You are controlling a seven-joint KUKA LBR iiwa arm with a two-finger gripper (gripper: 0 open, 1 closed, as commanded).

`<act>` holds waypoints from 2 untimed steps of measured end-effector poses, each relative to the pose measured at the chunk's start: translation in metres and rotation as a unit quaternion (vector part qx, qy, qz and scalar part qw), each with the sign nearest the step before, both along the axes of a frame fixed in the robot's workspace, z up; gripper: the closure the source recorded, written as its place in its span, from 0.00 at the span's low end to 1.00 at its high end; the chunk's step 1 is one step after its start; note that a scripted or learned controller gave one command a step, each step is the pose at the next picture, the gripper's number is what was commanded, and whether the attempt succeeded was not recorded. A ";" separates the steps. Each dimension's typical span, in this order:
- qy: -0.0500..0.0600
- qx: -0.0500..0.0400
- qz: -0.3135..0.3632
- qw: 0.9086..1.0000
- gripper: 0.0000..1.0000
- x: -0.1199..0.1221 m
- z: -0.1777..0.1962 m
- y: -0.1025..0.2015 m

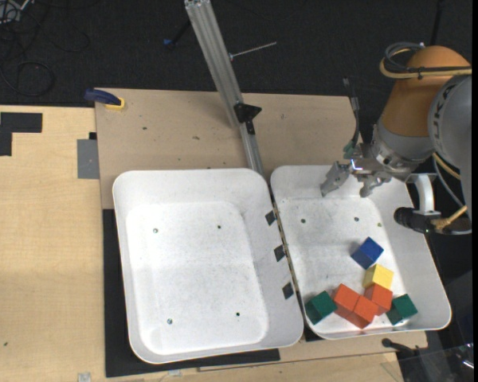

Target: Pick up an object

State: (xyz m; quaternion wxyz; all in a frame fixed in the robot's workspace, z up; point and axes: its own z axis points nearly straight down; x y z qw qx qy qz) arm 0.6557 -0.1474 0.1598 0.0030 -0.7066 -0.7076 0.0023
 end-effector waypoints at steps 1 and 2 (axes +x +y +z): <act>0.000 0.000 -0.001 1.000 0.00 0.002 -0.045 -0.002; -0.002 0.000 -0.002 1.000 1.00 0.003 -0.032 -0.003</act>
